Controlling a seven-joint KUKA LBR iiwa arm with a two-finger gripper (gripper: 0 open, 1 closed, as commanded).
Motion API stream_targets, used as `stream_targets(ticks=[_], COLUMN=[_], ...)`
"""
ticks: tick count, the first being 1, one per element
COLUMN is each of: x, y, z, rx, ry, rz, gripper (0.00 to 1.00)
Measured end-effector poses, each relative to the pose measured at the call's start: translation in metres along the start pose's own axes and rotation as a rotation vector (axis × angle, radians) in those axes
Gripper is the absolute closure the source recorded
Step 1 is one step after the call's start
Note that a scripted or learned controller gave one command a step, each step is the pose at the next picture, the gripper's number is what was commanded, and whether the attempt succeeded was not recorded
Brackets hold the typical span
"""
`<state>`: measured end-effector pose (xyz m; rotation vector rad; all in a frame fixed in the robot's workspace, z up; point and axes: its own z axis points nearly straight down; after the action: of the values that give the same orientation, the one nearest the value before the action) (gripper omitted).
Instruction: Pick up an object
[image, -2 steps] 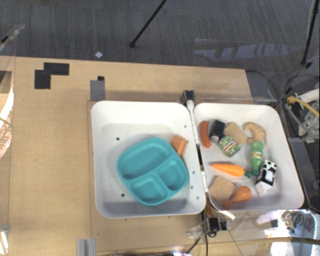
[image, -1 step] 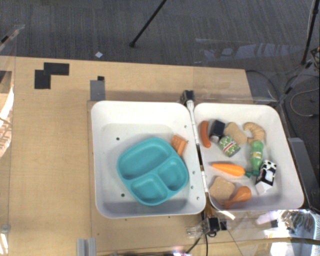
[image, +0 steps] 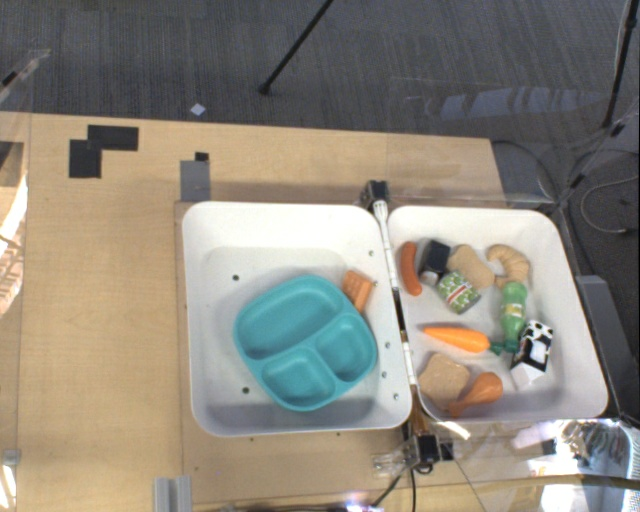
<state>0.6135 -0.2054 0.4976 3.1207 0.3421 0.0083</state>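
The right bin (image: 570, 270) holds several toy foods. A red sausage (image: 410, 268) lies by its left wall, next to a small black box (image: 433, 258), a tan bread roll (image: 470, 267) and a croissant (image: 510, 262). Below them are a green can (image: 459, 292), a green bottle (image: 513, 305), an orange carrot (image: 455, 339), a black-and-white carton (image: 533, 350), a bread slice (image: 443, 376) and an orange-brown piece (image: 482, 390). In the left bin (image: 210, 300) a teal divided plate (image: 305, 342) lies flat, with a small orange piece (image: 357, 289) at its upper right.
Both bins sit side by side on a wooden bench (image: 100, 330), joined by a central rail (image: 392, 290). Black markers (image: 100, 148) lie at the bench's far left. Cables and a clamp (image: 425, 450) sit at the front edge between the bins.
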Motion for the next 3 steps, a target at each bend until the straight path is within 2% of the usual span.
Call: stream_targets(ticks=[1, 2, 3], x=[0.001, -0.040, -0.070], y=[-0.001, -0.012, -0.019], z=[0.001, 0.129, 0.250], rx=[0.002, 0.007, 0.011], ry=[-0.002, -0.010, -0.013], rz=[-0.002, -0.147, -0.179], gripper=[0.00, 0.00, 0.00])
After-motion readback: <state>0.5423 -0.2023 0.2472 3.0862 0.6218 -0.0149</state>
